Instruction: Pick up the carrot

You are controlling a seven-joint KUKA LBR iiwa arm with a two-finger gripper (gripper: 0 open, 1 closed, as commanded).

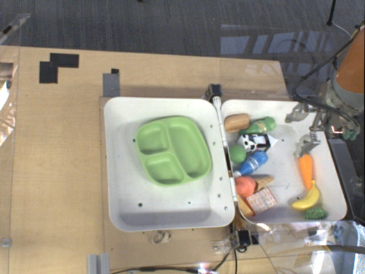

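Observation:
The carrot (307,170) is orange and lies lengthwise on the floor of the right bin (285,153), near its right wall. My gripper (307,146) reaches in from the upper right on the grey arm with the orange band. Its tip hangs just above the carrot's upper end, very close to it or touching it. The carrot rests on the bin floor and is not lifted.
A banana (308,199) and a broccoli piece (315,213) lie just below the carrot. To the left are a bread roll (237,121), a black-and-white toy (254,142), a blue bottle (252,162) and a small box (262,200). The left bin (122,204) holds a green divided plate (172,150).

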